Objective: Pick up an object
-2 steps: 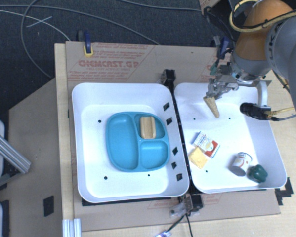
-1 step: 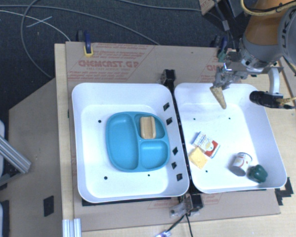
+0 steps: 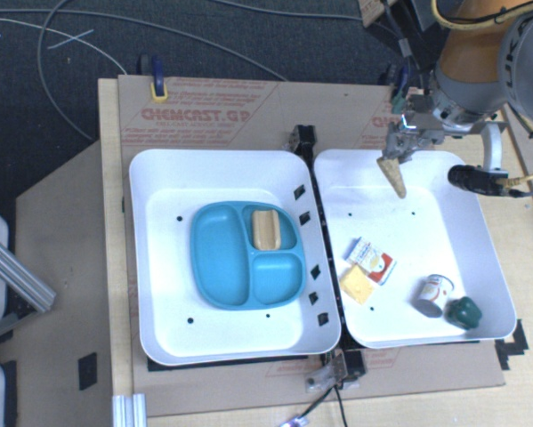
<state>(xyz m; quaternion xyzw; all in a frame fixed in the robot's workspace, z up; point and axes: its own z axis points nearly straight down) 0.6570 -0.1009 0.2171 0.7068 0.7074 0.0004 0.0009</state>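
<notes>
Gripper [image 3: 399, 154]: you see its jaws clamped on a tan wedge [image 3: 393, 177] (tip down), above the right bin [image 3: 480, 238].
Yellow block [image 3: 358, 285]: near that bin's left wall.

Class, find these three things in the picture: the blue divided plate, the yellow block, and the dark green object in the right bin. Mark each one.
blue divided plate [image 3: 220, 261]: camera view, on its large left compartment.
yellow block [image 3: 358, 286]: camera view, on its top face.
dark green object [image 3: 465, 312]: camera view, on its upper surface.

The fingers [image 3: 398, 154] pinch a tan wedge [image 3: 393, 176] above the right bin [image 3: 480, 238].
</notes>
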